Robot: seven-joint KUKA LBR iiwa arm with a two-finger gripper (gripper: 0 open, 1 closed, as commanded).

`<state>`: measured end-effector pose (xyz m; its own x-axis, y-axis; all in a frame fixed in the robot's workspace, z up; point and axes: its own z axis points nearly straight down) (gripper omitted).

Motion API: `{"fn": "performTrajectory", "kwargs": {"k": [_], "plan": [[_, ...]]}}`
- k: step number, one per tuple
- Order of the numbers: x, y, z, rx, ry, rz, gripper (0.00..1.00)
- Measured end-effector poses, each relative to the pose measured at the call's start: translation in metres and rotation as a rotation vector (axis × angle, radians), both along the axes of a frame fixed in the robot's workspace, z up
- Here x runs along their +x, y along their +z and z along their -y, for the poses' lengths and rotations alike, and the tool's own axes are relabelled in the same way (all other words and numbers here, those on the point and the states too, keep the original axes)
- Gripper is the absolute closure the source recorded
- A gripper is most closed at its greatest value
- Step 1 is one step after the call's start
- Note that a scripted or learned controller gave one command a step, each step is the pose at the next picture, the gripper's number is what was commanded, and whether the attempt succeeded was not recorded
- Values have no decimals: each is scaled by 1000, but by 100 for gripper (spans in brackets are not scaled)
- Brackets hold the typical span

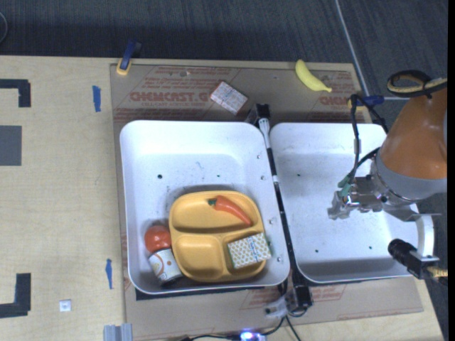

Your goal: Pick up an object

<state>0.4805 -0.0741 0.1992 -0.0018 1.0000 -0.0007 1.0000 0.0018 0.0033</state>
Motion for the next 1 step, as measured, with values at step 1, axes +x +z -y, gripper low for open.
{"fn": "performTrajectory", "kwargs": {"k": [1], "plan": [[-1,-28,20,2,-2,-5,100]]}}
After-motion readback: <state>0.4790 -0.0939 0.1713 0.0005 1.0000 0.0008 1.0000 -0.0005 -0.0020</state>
